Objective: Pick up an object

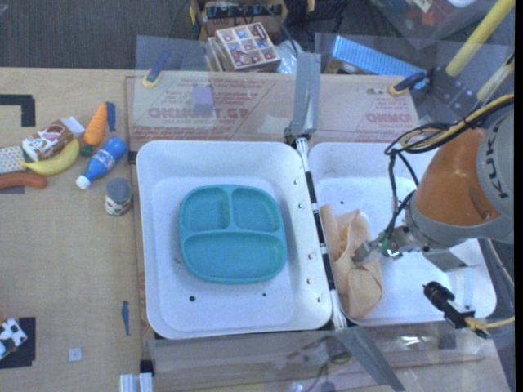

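Toward the right of the frame, the grey arm with its orange band [448, 188] reaches over the right-hand shallow white bin [359, 176], and its two-finger gripper [365, 251] sits low at the right edge of a crumpled tan cloth [351, 256]. That cloth lies along the left wall of the right bin, running from mid-height down to the lower edge. The gripper tip touches or overlaps the cloth's folds, but whether its jaws are parted or closed on the fabric I cannot tell, since the tip is small and partly hidden by the wrist.

At the centre of the frame the left-hand shallow white bin [163, 219] holds a teal plastic divided plate [233, 233], lying flat with three compartments facing up.

On the wooden bench at the upper left lie a yellow banana [51, 163], an orange carrot [97, 124], a small blue bottle with a white cap [102, 162] and a small grey-lidded can [118, 196], all well apart from the bins' contents. Behind the bins, at the top centre, stands a patterned box [243, 46].
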